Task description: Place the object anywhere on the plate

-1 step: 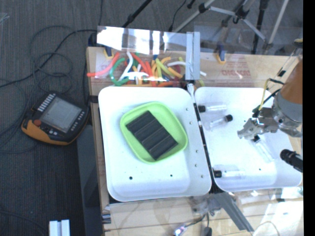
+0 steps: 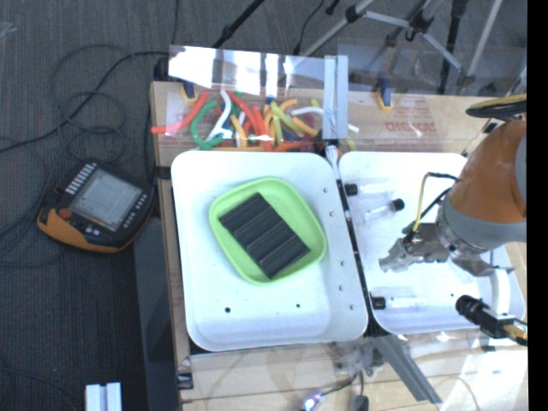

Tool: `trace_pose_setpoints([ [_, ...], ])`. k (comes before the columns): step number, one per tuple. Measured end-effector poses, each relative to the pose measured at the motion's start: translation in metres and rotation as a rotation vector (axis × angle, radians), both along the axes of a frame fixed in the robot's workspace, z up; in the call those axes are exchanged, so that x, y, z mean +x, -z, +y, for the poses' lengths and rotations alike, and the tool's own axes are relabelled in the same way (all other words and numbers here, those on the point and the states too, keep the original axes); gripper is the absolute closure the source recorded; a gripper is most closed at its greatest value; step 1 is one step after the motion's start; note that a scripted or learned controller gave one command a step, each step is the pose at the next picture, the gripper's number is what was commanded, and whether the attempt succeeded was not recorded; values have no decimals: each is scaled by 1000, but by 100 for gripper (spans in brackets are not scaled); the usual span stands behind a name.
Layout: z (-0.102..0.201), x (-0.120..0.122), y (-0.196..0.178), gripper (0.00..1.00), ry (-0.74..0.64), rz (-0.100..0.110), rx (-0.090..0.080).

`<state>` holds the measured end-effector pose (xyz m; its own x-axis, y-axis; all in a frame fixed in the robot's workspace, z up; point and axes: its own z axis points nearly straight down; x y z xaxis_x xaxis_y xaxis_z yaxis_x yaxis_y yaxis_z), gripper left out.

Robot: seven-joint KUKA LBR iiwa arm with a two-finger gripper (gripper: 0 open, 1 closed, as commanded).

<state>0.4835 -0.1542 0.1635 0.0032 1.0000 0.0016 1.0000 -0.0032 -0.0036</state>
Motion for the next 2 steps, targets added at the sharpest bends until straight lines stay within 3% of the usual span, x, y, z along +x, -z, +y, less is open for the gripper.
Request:
trace_pose_setpoints([
  [1,22,3,58,100,-216,-18,-21],
  [2,93,1,-20,100,-376,-2,-3],
])
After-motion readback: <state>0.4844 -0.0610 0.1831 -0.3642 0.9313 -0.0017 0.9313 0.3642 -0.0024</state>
